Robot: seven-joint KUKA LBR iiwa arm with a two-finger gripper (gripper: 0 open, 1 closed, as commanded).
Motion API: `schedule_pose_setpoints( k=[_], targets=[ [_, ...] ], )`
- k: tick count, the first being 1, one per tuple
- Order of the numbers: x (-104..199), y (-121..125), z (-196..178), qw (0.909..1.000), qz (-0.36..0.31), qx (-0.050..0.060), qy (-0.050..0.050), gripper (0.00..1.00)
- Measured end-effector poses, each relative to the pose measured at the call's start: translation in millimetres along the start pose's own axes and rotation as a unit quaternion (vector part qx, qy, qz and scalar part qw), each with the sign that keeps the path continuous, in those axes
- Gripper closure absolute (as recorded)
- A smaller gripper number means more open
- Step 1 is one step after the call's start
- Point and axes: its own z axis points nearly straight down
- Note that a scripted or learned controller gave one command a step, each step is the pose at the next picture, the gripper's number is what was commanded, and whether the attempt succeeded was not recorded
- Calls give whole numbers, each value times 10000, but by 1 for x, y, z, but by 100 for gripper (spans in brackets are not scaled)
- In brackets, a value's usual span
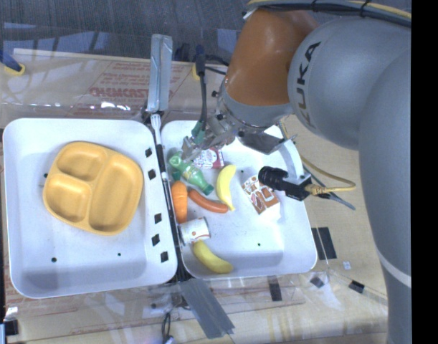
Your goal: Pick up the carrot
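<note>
Two shallow white bins are seen side by side from above, on a bench. The left bin holds a yellow divided plate, set in its upper middle. The right bin is crowded. A grey arm with an orange band reaches in from the upper right of the frame, and its gripper is placed over the upper left part of the right bin, just above a green item. Whether the fingers are open or closed cannot be told, as they are small and blurred against the clutter.

The carrot lies upright along the left wall of the right bin, below the gripper and apart from it. A second long orange piece lies slanted just to its right. A banana is seen beside that, and another banana near the bin's lower edge. A red and white packet lies right of centre, perhaps a snack box.
</note>
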Motion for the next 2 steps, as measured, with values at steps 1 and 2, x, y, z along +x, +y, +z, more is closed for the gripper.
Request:
schedule_pose_setpoints(
  k=[1,2],
  targets=[
    [92,16,47,9979,-648,3,2,100],
    [48,-6,2,9998,-197,-11,-6,100]
  ],
)
